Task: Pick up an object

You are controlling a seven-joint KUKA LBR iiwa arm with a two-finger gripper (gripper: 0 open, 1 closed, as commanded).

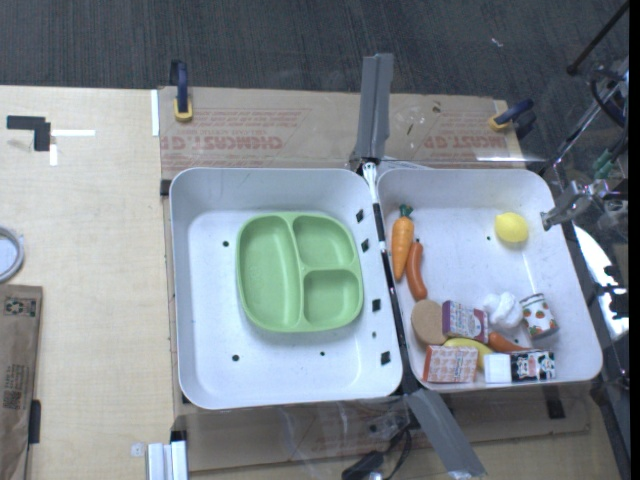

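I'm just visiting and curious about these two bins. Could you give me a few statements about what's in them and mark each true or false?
1. The green divided plate lies in the left bin. True.
2. The yellow lemon sits on the green plate. False: it lies apart in the right bin.
3. The carrot lies near the right bin's left wall. True.
4. The toy foods are spread evenly across both bins. False: they are all in the right bin, most clustered at its near edge.
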